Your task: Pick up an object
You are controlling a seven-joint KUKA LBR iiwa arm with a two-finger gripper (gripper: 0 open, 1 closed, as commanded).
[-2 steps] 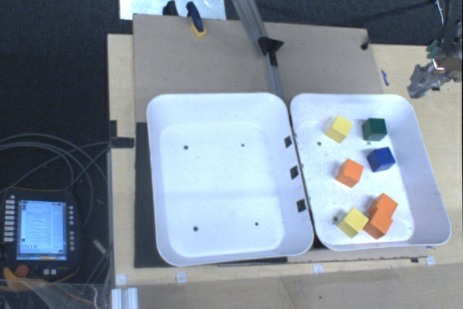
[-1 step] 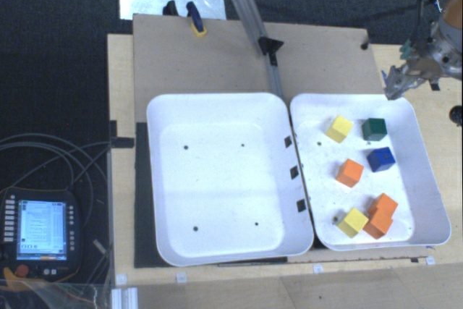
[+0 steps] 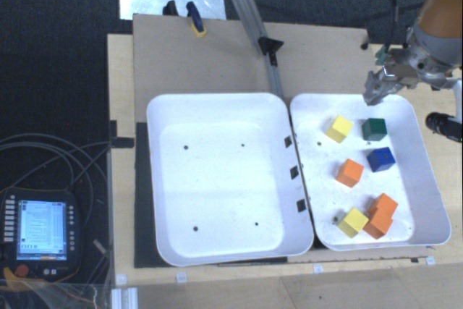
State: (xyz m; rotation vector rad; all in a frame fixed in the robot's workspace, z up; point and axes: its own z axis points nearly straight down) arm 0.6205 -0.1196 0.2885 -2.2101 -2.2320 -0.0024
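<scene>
The right bin [image 3: 427, 177] holds several small blocks. A yellow block [image 3: 338, 129] and a green block [image 3: 374, 129] lie near its far edge. Below them sit a blue block [image 3: 380, 158] and an orange block [image 3: 349, 172]. Near the front lie another yellow block [image 3: 353, 221] and two orange blocks [image 3: 380, 216] touching each other. My gripper [image 3: 376, 89] hangs over the bin's far rim, just above and behind the green block, with nothing visible between its fingers.
The left bin [image 3: 163, 155] lies beside the right one, joined by dark clips [image 3: 294, 172]. A grey tripod pole [image 3: 246, 3] slants down at the back. A teach pendant [image 3: 36, 231] with cables lies at the lower left.
</scene>
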